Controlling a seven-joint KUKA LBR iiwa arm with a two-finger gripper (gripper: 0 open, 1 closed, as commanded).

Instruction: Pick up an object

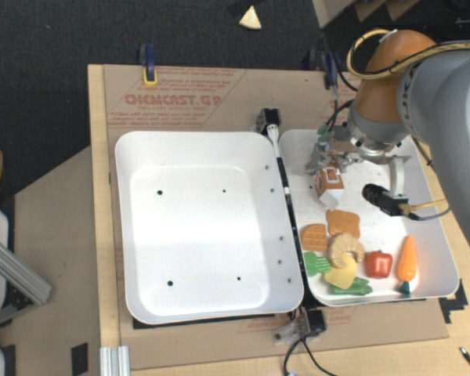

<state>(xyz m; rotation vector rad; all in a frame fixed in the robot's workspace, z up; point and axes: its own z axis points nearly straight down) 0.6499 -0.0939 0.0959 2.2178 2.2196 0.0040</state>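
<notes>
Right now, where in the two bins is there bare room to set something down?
The left bin has a bare floor from wall to wall. In the right bin, toy food crowds the near end: the waffle, the carrot, the red pepper. The gripper fills the far end. A bare strip runs along the right wall.

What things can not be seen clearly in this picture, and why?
- Gripper: camera view; the wrist above covers the fingers, so open or shut is unclear.
- Small brown and white object under the gripper: too small to identify; whether it is held is unclear.
- Pile of toy food: pieces overlap, lower ones partly hidden.
</notes>
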